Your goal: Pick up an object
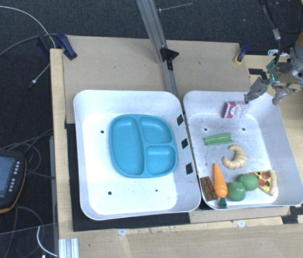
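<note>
The hand [265,89] hangs over the far right corner of the right bin [288,144], its two fingers spread apart with nothing between them — an open, empty grip, poised rather than committed. Just beside its left fingertip, a little nearer the camera, lies a small pink-and-white box [234,110], the closest candidate for a pick; it sits near the bin's far wall, which may leave little room for a finger to slip in behind it. Farther from the hand, toward the near edge of the bin, the other toys are strung out: a green bean pod [217,139] lying flat, then a croissant [235,157], and beyond that a tight cluster — a carrot [219,181], a chocolate bar [208,189], a green apple or pear [243,187] and a pizza slice [265,181], some touching one another. That crowding would likely make a clean grasp harder there than on the isolated pieces. Well away to the hand's left, the left bin [87,160] holds a blue divided plate [142,145], apart from the toys. Both bins rest on the tabletop [114,58]. The pick has not yet begun.
</note>
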Controlling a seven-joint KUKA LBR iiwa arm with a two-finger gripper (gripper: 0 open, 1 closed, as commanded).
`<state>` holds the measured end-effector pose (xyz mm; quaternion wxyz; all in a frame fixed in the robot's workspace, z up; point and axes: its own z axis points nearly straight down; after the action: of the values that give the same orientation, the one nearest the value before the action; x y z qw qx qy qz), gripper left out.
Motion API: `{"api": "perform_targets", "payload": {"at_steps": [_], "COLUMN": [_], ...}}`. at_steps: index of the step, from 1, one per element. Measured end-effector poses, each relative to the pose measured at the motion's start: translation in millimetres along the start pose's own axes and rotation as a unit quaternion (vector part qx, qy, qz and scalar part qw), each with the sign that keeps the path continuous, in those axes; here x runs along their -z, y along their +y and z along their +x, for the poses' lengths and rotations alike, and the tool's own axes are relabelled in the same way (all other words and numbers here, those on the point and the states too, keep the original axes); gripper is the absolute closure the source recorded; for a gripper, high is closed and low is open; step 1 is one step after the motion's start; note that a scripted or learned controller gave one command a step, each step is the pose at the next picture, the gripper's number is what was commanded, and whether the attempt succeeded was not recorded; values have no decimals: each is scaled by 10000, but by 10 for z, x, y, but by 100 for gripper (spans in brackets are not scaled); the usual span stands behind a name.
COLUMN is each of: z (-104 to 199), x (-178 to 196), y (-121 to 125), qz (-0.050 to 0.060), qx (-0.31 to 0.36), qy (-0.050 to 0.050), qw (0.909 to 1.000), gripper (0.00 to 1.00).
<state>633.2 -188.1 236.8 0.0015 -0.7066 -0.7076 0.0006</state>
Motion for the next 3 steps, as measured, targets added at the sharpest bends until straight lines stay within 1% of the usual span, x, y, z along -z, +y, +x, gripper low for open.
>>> {"api": "perform_targets", "payload": {"at_steps": [1,2,3], "z": [-1,36,70], "x": [0,-610,-1054], "y": [0,43,99], "qz": [2,13,17], "qx": [1,5,5], "qy": [-2,1,4], "qw": [10000,10000,10000], "gripper": [0,0,0]}}
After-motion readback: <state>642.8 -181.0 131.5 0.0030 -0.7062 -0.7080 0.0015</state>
